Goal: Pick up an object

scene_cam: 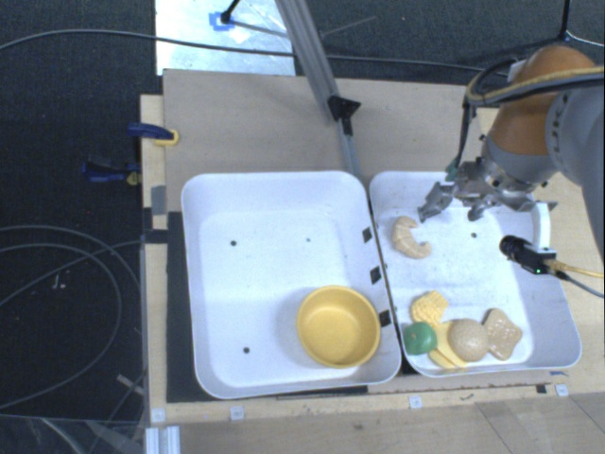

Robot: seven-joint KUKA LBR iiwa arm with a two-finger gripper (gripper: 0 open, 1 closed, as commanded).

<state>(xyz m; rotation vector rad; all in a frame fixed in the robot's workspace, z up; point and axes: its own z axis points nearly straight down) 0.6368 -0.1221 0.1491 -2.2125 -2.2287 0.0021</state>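
Gripper (456, 202) is hanging over the far end of the right bin (558, 301), fingers spread and holding nothing; the nearest candidate, a croissant (410, 237), is lying on the bin floor just below and left of it, untouched; other toy foods are clustering at the near end; pickup appears not yet begun, with descent, closure and lift all remaining.
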